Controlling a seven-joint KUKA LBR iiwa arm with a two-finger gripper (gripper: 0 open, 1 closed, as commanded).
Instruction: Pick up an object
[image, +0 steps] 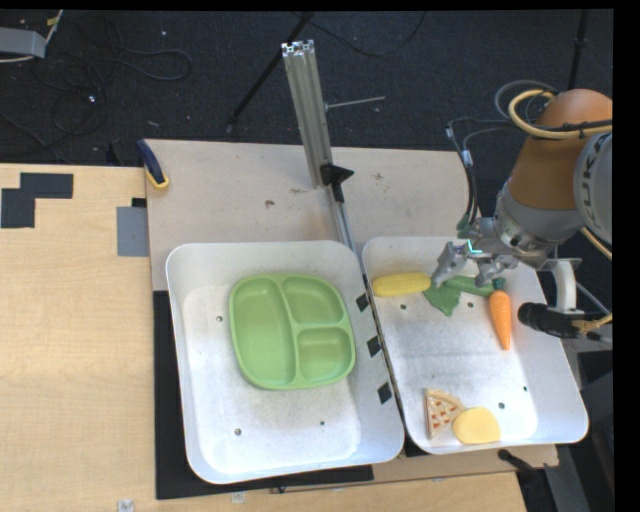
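Observation:
In the right bin (455, 350) lie a yellow corn cob (400, 285) with a green husk (455, 296), an orange carrot (500, 318), a pizza slice (440, 410) and a round yellow piece (476, 427). My gripper (470, 268) is at the bin's far side, directly over the green husk end of the corn, with the carrot just to its right. Its grey fingers (446, 264) are spread apart, and I see nothing held between them.
The left bin (200, 420) holds a green divided plate (292, 330). An aluminium post (308, 110) rises behind the bins near their shared wall. A wooden table surface (70, 340) lies to the left. Black clips (372, 345) sit along the divide.

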